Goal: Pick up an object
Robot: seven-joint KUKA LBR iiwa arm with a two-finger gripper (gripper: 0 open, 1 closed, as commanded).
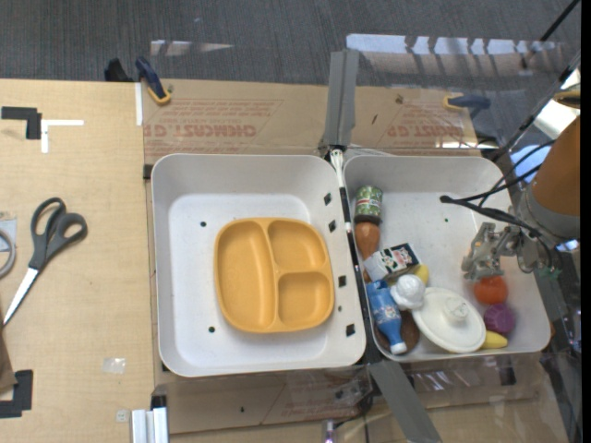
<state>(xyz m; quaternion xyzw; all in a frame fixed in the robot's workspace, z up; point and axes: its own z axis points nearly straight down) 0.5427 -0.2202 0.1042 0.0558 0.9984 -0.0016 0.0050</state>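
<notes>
Hovering gripper (482, 264), claw state unclear, may clip the orange ball (491, 290) and knock it away.

Right bin's (434, 169) middle lies open; toys (392, 289) crowd its left wall.

We look down at a slant from above the bench (74, 340), far enough to take in both white bins (175, 321).
</notes>
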